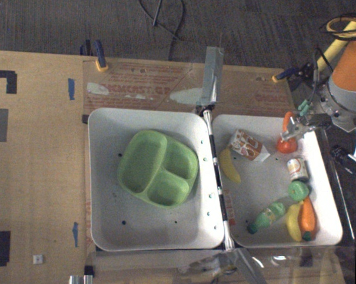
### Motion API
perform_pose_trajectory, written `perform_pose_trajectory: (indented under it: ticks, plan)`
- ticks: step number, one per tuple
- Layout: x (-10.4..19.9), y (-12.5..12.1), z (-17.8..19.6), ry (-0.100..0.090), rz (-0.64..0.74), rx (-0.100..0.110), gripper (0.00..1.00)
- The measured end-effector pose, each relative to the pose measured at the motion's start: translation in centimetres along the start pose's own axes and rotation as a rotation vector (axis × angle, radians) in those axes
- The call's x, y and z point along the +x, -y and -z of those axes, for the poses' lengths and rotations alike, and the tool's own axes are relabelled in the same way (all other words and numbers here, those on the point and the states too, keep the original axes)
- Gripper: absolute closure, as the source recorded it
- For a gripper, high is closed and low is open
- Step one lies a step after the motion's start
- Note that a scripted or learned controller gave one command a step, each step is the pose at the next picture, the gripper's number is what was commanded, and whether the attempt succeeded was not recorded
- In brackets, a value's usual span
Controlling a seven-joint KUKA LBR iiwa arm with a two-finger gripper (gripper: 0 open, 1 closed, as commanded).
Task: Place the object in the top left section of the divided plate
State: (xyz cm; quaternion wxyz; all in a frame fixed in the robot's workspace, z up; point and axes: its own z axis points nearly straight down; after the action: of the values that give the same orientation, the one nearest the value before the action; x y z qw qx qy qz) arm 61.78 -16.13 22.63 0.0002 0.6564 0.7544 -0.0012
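divided plate (158, 167) green, unlabelled, sits in left bin (101, 223).

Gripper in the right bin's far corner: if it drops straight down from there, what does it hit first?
Most likely the orange-red object directly under the gripper, near the right bin's far rim. Depth is unclear; they may already touch.

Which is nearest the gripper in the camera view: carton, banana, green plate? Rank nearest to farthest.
From the gripper, at the right bin's far right corner:
1. Carton, right bin, far end.
2. Banana, right bin's left edge.
3. Green plate, left bin.
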Motion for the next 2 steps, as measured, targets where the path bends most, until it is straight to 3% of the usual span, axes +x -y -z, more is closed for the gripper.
perform_pose_trajectory:
  ticks: [1,2]
  plan:
    - [5.6,-5.8,2.1,0.000,0.237,-0.006,1.00]
    - [3.9,-3.0,4.8,-0.001,0.254,-0.002,1.00]
